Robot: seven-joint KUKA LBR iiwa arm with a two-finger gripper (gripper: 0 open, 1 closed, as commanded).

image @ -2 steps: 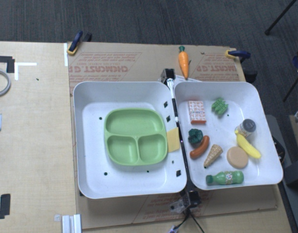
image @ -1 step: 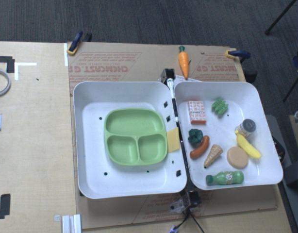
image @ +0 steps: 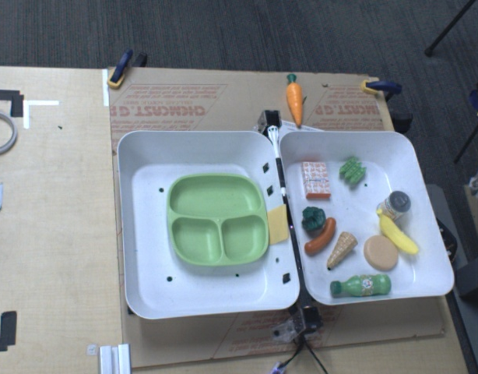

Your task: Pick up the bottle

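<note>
Two bins sit side by side: the left bin (image: 138, 209) holds a sectioned tray (image: 217, 219), with a flat slice (image: 279, 224) at its right edge. In the right bin (image: 426, 209), the bottle (image: 360, 286) lies on its side along the near wall, behind it a cone (image: 340, 248), a sausage (image: 319, 236) and a round bun (image: 381, 252). A carrot (image: 293, 98) lies on the bench behind both bins.
</note>
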